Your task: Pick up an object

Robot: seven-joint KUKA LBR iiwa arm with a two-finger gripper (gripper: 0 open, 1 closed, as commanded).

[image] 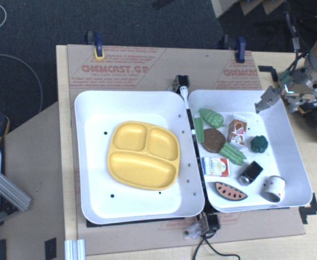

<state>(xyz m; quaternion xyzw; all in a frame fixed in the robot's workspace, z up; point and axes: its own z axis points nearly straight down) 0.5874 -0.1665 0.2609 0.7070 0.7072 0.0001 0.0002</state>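
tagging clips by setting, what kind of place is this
Most likely a robotics lab test bench. Two white bins sit on a board held by blue clamps, toy food such as a watermelon slice fills one, and cables trail over dark carpet.

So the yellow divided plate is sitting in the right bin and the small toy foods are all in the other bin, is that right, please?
Not quite: the camera view shows the yellow divided plate in the left bin, not the right one. The small toy foods, such as the watermelon slice, are all in the other bin, as you said.
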